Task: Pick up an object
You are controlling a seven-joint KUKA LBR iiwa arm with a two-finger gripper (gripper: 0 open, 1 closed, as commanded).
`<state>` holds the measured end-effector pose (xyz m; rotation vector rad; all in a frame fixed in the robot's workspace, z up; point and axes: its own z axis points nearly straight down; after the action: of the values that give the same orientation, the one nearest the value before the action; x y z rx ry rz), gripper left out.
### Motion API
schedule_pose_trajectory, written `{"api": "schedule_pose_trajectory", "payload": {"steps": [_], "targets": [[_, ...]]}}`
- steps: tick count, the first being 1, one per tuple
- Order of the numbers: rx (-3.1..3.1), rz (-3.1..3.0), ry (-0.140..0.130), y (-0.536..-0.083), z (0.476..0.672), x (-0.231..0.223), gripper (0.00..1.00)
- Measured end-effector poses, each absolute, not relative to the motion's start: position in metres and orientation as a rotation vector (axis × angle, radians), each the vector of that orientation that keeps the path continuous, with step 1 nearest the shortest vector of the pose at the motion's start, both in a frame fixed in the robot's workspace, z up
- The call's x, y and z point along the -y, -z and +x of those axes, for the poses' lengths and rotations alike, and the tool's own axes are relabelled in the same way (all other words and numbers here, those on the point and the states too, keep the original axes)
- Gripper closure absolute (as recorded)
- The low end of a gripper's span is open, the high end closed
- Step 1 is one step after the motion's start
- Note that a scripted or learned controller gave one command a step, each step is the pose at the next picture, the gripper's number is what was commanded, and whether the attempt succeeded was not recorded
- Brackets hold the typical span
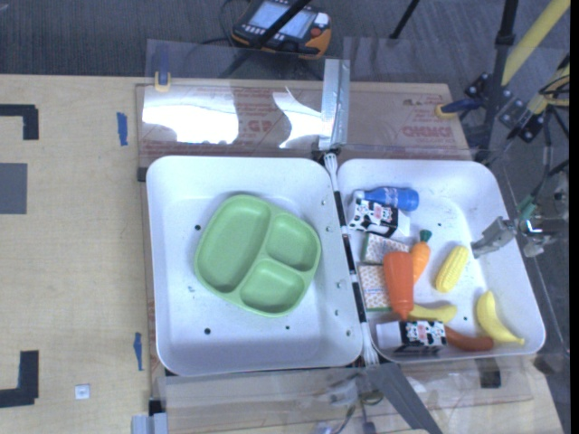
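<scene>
Claw sits at right bin's right rim, finger state unclear, nothing visibly held; corn, carrot, banana all lie in bin, pick not yet done

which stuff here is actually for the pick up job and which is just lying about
For the job: gripper; right bin with corn cob, banana, carrot, orange pepper, blue bottle, cow-print carton.

Lying about: green divided plate in left bin; handheld device behind the bench.
</scene>
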<state>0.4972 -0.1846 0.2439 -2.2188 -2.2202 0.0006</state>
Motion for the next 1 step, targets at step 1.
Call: {"api": "schedule_pose_trajectory", "payload": {"steps": [1], "targets": [[2.336,-2.099,0.0,-0.1405,0.5348,0.1527,0.0]]}}
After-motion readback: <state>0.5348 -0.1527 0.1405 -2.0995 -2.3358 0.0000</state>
